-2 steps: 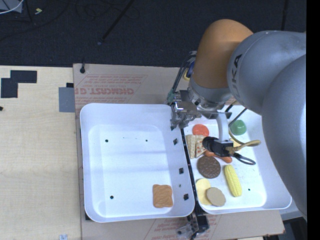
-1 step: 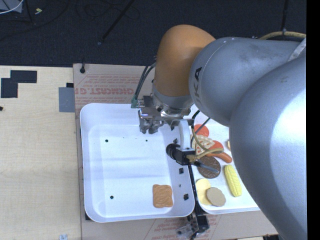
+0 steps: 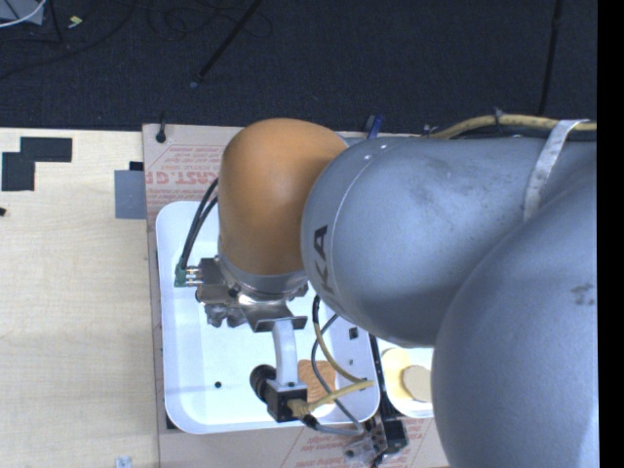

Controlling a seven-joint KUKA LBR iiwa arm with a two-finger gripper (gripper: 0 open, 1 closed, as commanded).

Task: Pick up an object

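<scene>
The arm's orange band and wrist hang over the left white bin (image 3: pixel 185 359). My gripper (image 3: pixel 246 308) is seen from above as a grey metal body under the wrist, over the middle of that bin. A brown-orange object (image 3: pixel 318 372) lies at the bin's near right side, partly hidden by a yellow cable. In the right bin a pale yellow round object (image 3: pixel 410 382) shows beside the arm. The view shows nothing between the fingers.
A tiny dark speck (image 3: pixel 218 386) lies on the left bin's floor near its front. The big grey arm covers most of the right bin and the back of the left one. Cardboard (image 3: pixel 180 169) lies under the bins, with pale bench to the left.
</scene>
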